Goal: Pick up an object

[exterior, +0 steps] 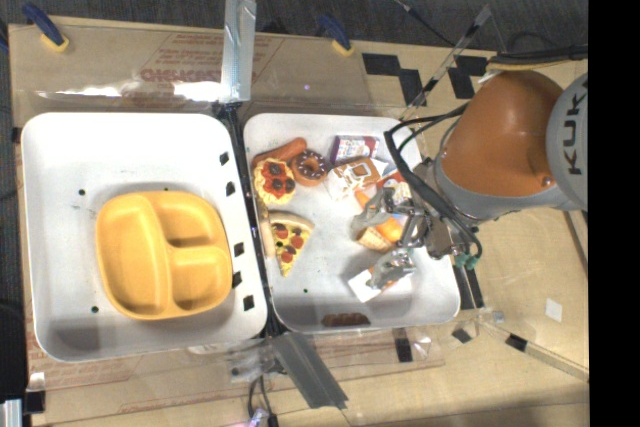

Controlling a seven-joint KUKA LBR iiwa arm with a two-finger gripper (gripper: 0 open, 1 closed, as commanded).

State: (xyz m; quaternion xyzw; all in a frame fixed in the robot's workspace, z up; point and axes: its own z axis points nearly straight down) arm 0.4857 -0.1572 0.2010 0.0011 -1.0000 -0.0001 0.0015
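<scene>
Gripper (392, 233) over toy food (377, 233) (orientation unclear).

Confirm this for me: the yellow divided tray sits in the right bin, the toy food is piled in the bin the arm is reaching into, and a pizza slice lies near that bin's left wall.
One thing is wrong: the camera view shows the yellow divided tray in the left bin, not the right. The rest holds: the toy food is in the right bin, where the gripper reaches in, and the pizza slice lies near its left wall.
</scene>
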